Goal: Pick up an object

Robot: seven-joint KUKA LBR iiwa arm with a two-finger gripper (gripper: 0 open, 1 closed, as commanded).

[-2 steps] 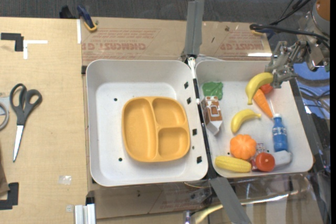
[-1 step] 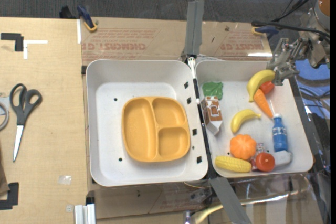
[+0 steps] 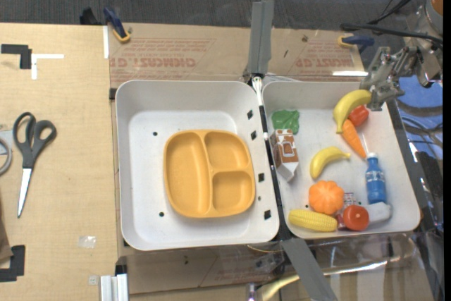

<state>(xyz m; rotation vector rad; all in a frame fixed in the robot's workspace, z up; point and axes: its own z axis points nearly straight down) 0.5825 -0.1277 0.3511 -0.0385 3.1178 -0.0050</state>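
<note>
The right bin (image 3: pixel 402 151) holds several toy foods. A large banana (image 3: pixel 349 108) lies at its far right, with a red piece (image 3: pixel 360 116) and a carrot (image 3: pixel 354 139) just below it. A small banana (image 3: pixel 326 160), an orange pumpkin (image 3: pixel 326 197), a corn cob (image 3: pixel 312 220), a tomato (image 3: pixel 354 217), a blue bottle (image 3: pixel 375 181), a green piece (image 3: pixel 286 120) and a brown carton (image 3: pixel 285 151) fill the rest. My gripper (image 3: pixel 384 84) hangs over the bin's far right corner, right beside the large banana, with nothing seen in it.
The left bin (image 3: pixel 134 151) holds a yellow divided plate (image 3: pixel 210 173). Scissors (image 3: pixel 28 151) lie on the wooden bench at the far left. Cables and the arm crowd the upper right corner.
</note>
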